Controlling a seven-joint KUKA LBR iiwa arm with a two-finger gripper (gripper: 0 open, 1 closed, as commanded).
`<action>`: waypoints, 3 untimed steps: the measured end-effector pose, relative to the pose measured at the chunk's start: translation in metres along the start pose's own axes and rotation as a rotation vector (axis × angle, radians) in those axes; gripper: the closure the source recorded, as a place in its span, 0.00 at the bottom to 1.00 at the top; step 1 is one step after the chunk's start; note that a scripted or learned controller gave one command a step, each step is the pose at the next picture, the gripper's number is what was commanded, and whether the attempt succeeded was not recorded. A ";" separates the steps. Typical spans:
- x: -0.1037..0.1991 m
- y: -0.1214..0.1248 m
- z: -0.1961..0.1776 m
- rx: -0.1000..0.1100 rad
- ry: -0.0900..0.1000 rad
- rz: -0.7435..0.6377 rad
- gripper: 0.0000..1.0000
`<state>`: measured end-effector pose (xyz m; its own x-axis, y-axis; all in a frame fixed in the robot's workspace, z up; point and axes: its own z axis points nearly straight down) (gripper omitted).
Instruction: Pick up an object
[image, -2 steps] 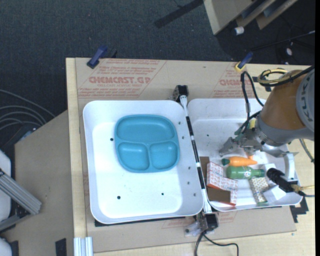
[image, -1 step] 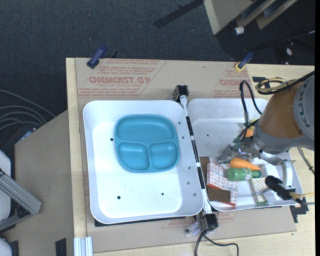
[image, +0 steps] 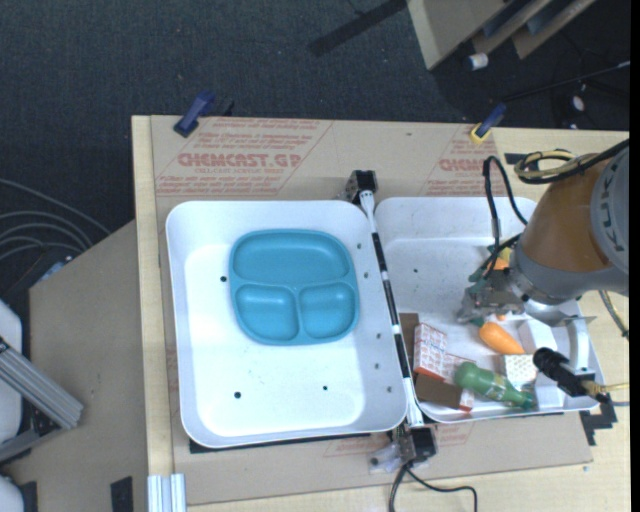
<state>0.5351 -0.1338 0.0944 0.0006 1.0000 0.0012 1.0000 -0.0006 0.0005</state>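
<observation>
Camera view: the gripper sits low in the right bin, just above an orange carrot; whether its jaws are spread or closed cannot be told. A blue divided tray lies in the left bin.

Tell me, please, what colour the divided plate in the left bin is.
Light blue plate, seen in the camera view.

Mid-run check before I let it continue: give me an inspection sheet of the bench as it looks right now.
Surface: cardboard-topped bench bearing two white bins side by side.
Job's things: right bin holds an orange carrot-like piece, a green bottle, a red-and-white box and a small patterned packet.
Clutter: blue divided tray in left bin.
Grippers: gripper low in right bin beside the carrot piece; finger state unclear.
Cables: black cable by the arm; grey cables on floor.
Surroundings: dark carpet.
</observation>
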 end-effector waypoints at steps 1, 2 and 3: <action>0.000 0.000 0.000 0.000 0.000 0.000 0.00; 0.000 0.000 -0.010 -0.002 0.000 0.000 1.00; 0.000 0.000 -0.010 -0.001 0.000 0.000 0.00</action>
<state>0.5354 -0.1336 0.1042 0.0009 1.0000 0.0010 1.0000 -0.0009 0.0018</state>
